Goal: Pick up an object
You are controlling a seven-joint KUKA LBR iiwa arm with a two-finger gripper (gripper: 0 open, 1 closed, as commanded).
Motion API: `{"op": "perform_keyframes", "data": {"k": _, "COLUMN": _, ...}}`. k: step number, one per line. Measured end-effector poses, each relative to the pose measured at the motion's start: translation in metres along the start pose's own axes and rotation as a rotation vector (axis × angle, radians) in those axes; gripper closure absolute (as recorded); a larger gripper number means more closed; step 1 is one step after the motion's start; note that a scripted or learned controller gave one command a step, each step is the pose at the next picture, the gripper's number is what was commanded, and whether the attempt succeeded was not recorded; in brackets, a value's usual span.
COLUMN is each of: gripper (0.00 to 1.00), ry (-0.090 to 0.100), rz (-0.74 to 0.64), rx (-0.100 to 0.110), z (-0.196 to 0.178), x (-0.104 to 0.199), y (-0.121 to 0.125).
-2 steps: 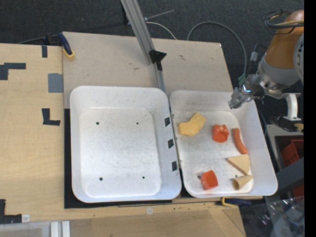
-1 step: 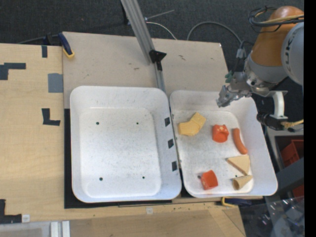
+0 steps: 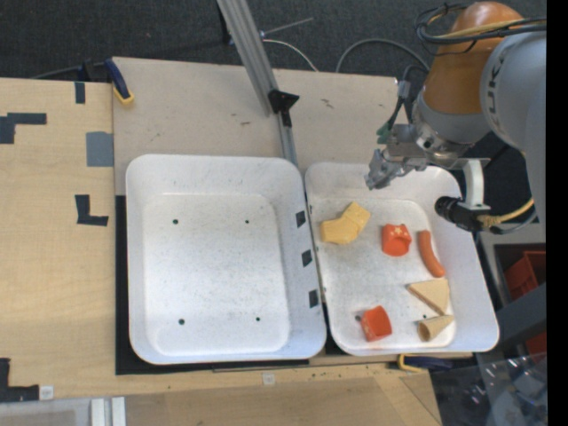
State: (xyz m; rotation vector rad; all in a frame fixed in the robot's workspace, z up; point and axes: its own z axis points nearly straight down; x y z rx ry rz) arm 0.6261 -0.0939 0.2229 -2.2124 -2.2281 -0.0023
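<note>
While upright-ish, sausage (image 3: 431, 253) tilts bottom-right — rt bin (image 3: 342, 185).

Robotics lab: plywood desk (image 3: 204, 114) with tape marks (image 3: 84, 209), two white bins (image 3: 142, 238) side by side, aluminium camera pole (image 3: 248, 43), loose cables (image 3: 355, 56), industrial arm (image 3: 497, 69), toy food pieces (image 3: 344, 224).

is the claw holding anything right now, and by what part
Nothing is held: the claw hovers over the right bin's far rim, apart from the yellow piece below it.
</note>
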Motion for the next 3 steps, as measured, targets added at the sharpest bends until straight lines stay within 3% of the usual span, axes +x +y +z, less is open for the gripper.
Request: {"op": "perform_keyframes", "data": {"k": 3, "gripper": 1.00, "ry": 0.000, "rz": -0.001, "rx": 0.001, "z": -0.020, "x": 0.175, "y": 0.002}}
